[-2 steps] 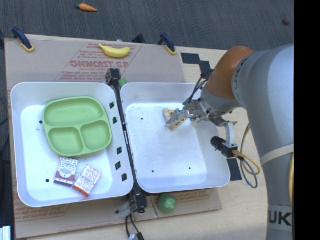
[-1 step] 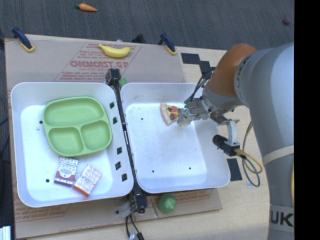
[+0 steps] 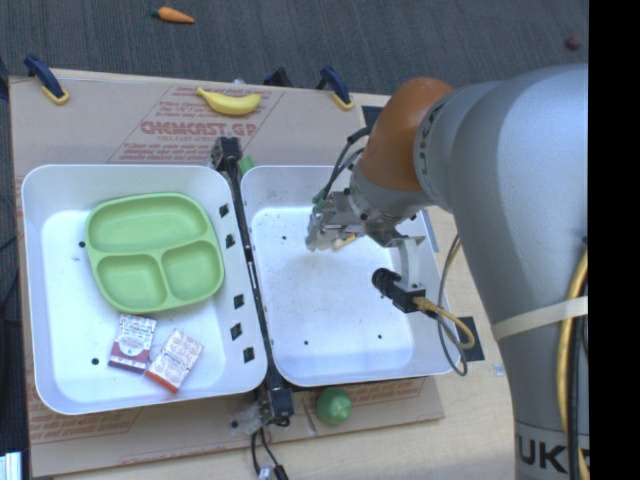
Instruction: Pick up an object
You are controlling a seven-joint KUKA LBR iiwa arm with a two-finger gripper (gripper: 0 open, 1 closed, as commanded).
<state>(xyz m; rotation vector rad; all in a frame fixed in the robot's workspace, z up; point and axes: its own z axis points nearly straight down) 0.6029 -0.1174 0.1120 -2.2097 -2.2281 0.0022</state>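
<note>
Arm position: the gripper (image 3: 328, 230) sits right of frame centre, low over the upper part of the right bin (image 3: 300, 363). Seen from above, the wrist hides most of it; whether the fingers are apart or closed cannot be told, and nothing can be made out between them.

Candidate objects: all lie in the left bin (image 3: 40, 288), well apart from the gripper.
- Green divided plate (image 3: 153, 249), centre-left of frame, flat on the bin floor. Judged to be light, rigid moulded plastic with a smooth, somewhat slippery finish. It is too wide to span; the raised outer rim or a divider ridge looks like the only workable hold.
- Two small packets (image 3: 157, 350), lower left of frame, lying just beside each other below the plate. Judged very light, thin and pliable, likely to crumple or slide; a pinch across the short side, pressing down to the floor, seems the best hold.

Outside the bins: a banana (image 3: 230, 99) on the cardboard at upper centre, a green ball (image 3: 334, 405) on the desk at lower centre, and a carrot (image 3: 174, 14) on the floor at upper left. The ball is judged prone to rolling.

Risk: the plate's rim lies near the bin wall, limiting approach room.
</note>
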